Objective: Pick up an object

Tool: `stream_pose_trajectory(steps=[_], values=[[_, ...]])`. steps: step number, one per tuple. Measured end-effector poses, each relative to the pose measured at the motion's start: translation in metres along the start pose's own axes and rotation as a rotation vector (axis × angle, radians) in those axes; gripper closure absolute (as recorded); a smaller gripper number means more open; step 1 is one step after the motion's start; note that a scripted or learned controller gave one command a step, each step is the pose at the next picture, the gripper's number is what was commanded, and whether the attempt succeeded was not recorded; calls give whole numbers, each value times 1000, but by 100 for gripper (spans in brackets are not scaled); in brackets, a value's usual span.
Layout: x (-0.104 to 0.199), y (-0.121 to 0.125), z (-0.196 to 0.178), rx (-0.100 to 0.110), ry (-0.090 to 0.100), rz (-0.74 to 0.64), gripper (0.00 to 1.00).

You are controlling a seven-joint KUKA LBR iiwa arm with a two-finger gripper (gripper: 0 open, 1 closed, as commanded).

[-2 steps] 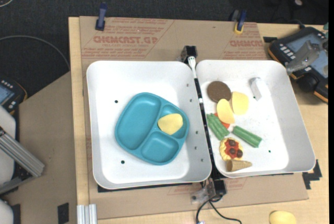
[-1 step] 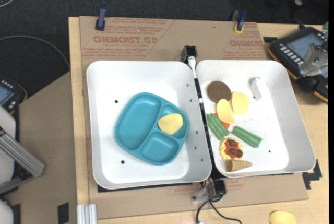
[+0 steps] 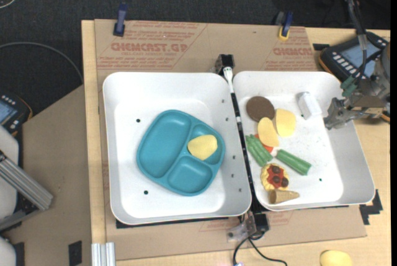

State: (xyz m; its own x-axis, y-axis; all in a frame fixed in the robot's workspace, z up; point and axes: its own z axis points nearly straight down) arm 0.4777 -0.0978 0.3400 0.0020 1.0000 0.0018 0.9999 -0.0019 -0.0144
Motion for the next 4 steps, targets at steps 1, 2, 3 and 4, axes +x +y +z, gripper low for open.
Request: stream_pose_trajectory(steps=[1,2,3,4], values=[[84,1,-117,-28,0,-11,100],[167,12,-102,-12,0,-12,100],[133,-1,23,0,-4,3,100],[131,1,-125,-32,0,-2,100]])
